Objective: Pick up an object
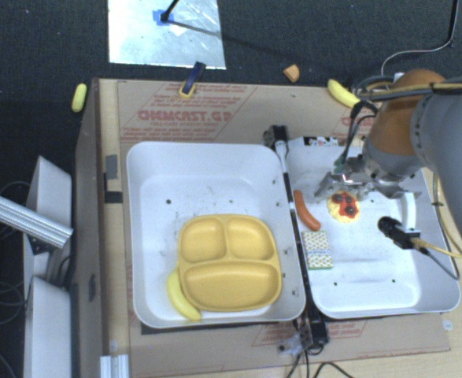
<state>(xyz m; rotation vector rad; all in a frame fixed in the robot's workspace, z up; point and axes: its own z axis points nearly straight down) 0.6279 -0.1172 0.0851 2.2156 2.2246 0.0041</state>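
Note:
My gripper (339,184) hangs over the upper middle of the right bin (388,290), at the end of the grey and orange arm (408,136) that comes in from the right. Just below it lies a small yellow and red toy food piece (344,207), partly under the wrist. An orange-red sausage (307,211) lies slanted to the left of the toy piece, by the bin's left wall. A small checkered green and white block (318,250) rests below the sausage.
The left bin (148,211) holds a yellow divided plate (229,262) with a banana (180,296) at its lower left. A black cable connector (396,232) hangs over the right bin. Small yellow toys (342,93) lie outside the bins, on the bench's back edge.

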